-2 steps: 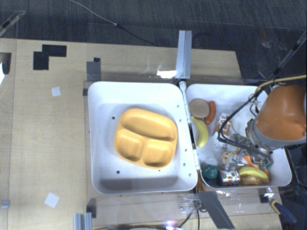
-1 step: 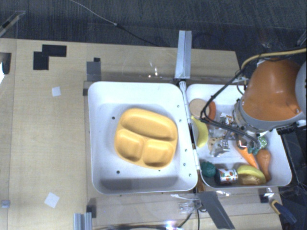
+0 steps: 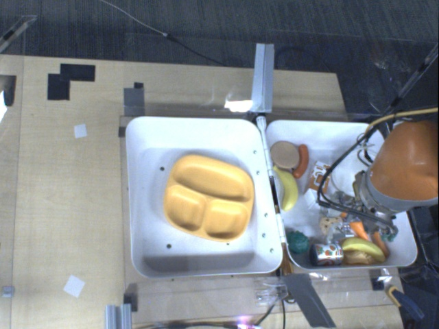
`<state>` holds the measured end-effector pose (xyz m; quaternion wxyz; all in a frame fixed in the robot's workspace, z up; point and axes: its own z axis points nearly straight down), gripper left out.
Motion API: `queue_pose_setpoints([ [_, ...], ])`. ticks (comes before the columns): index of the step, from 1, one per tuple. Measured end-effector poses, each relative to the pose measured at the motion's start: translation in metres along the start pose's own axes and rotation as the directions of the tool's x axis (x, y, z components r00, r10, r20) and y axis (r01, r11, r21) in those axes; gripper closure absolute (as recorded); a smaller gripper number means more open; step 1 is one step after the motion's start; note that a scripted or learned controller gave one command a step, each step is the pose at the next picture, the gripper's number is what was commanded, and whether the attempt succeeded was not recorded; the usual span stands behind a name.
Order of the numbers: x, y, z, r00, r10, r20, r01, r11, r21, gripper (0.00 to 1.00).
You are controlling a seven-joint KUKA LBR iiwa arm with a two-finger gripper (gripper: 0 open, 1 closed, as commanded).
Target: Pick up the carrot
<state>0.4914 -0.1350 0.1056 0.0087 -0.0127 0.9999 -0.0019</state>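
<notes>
Camera view: your arm (image 3: 406,166) hangs over the right bin (image 3: 411,256), gripper (image 3: 350,219) low among the clutter; how far it is open cannot be told. The carrot (image 3: 357,229) lies just beside it, above a banana (image 3: 363,250). The left bin (image 3: 144,204) holds a yellow tray (image 3: 208,196).

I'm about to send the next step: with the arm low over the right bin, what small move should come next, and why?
Probably a short lift to check the catch. The tool sits low in the right bin, right at the carrot, with a banana and a can crowded close. Cables and the wrist hide the contact, so a grip can't be confirmed.
</notes>
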Motion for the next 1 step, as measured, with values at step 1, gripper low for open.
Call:
queue_pose_setpoints([
  [1, -0.0205, 0.0833, -0.1141, 0.999, 0.054, 0.001, -0.054, 0.999, -0.005, 1.00],
])
